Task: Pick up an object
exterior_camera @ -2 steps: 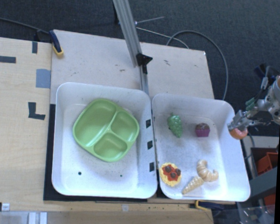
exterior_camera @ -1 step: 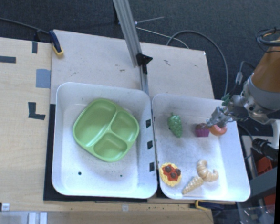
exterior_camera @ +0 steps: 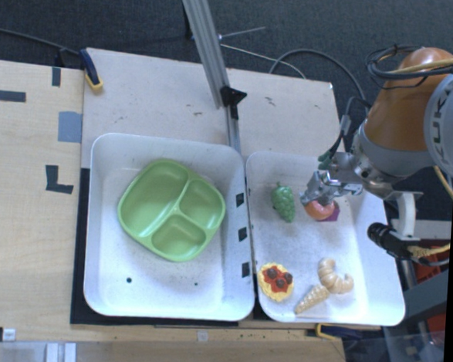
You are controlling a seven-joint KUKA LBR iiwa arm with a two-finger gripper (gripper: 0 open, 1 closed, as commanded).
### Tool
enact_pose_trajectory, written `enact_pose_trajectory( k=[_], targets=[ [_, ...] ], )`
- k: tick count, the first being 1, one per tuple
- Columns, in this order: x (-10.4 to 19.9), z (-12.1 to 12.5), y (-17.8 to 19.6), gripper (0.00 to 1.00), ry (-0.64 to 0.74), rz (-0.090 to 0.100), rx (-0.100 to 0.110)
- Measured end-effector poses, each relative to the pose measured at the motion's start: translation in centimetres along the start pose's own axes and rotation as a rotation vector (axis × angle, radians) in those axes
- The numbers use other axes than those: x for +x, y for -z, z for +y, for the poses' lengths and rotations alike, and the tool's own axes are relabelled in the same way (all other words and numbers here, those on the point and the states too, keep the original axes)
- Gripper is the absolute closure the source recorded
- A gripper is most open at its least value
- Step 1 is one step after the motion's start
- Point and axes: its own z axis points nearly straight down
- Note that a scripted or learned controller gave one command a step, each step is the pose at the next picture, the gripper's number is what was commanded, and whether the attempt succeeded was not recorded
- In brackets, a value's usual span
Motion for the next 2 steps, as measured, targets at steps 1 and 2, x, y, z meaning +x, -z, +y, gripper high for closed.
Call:
enact_pose_trajectory(
  k=[1, 2],
  targets=[
    [5.4, 0.6, -1.8, 1.00, -0.001, -0.001, 0.002],
    [10.1, 1.5, -1.4, 1.00, -0.001, 0.000, -0.001]
  ],
)
